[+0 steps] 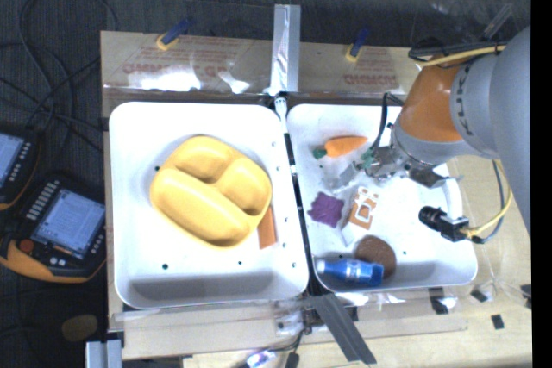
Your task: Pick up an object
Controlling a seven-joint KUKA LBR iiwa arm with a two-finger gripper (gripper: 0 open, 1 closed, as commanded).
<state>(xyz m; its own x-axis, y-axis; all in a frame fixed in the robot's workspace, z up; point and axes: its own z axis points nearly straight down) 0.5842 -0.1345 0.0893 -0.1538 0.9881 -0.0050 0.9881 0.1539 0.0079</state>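
Observation:
My gripper [377,161] is low over the middle of the right bin [431,267], below the orange band of the arm. An orange carrot with a green tip [345,146] lies just to its left. Just below the gripper lies a small white and orange box [364,207], with a purple piece [326,208] to the left of that. A brown round thing [375,252] and a blue bottle [349,271] lie near the bin's front wall. Nothing shows between the gripper's parts from this angle.
The left bin [138,271] holds a large yellow lumpy object [210,190] with a thin orange piece [267,228] at its right side. A ridge [293,185] divides the two bins. Clips and plastic sheeting lie along the back of the bench.

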